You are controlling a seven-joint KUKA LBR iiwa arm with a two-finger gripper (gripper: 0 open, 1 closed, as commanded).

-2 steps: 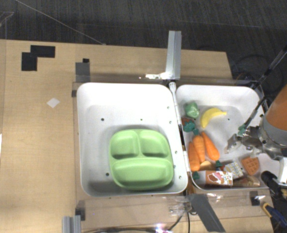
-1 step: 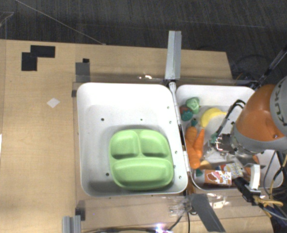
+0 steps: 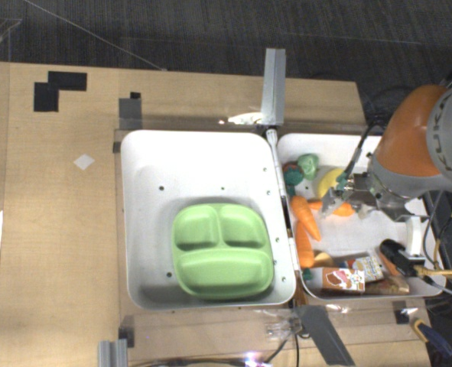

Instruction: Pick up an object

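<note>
My gripper (image 3: 339,199) hangs over the middle of the right bin (image 3: 363,239), reaching in from the right. A small orange piece (image 3: 345,212) lies right under its tip, and whether they touch is unclear. To the gripper's left lies an orange carrot (image 3: 306,217). A yellow piece (image 3: 330,180) sits just behind it. A green item (image 3: 308,164) and a teal item (image 3: 293,177) lie at the bin's far left corner. Another orange piece (image 3: 305,252) rests by the left wall. A brown and white carton (image 3: 354,276) lies along the front wall.
The left bin (image 3: 145,205) holds a green divided plate (image 3: 222,249) toward its front. A grey post (image 3: 274,90) stands behind the wall between the two bins. The tan bench (image 3: 50,228) stretches off to the left.
</note>
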